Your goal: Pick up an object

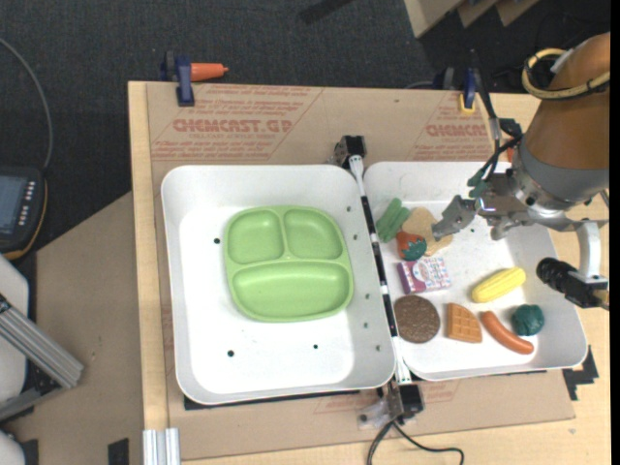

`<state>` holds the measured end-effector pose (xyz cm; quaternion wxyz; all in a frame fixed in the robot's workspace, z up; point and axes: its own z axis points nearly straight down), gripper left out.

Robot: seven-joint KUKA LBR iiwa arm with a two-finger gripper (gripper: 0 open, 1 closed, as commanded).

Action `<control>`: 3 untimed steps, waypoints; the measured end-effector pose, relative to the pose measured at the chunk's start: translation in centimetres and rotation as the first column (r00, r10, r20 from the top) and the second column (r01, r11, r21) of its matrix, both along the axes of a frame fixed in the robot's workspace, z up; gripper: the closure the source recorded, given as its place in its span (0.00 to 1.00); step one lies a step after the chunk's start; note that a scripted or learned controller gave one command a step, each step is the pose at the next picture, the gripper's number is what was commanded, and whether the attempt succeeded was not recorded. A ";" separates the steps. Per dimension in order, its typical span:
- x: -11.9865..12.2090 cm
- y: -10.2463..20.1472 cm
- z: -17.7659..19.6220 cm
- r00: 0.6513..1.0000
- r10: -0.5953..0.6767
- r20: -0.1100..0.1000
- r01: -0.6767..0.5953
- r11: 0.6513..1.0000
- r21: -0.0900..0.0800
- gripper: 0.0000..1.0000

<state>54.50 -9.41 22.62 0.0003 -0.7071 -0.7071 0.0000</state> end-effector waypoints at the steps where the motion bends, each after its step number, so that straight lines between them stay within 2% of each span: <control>1: -2.9 -4.6 -7.7 1.000 -0.006 -0.009 0.006 1.000 -0.001 0.00; 2: -5.7 -5.4 -14.2 1.000 -0.004 0.002 0.004 1.000 -0.003 0.00; 3: -5.6 -5.1 -13.1 1.000 -0.001 0.004 0.001 1.000 -0.002 1.00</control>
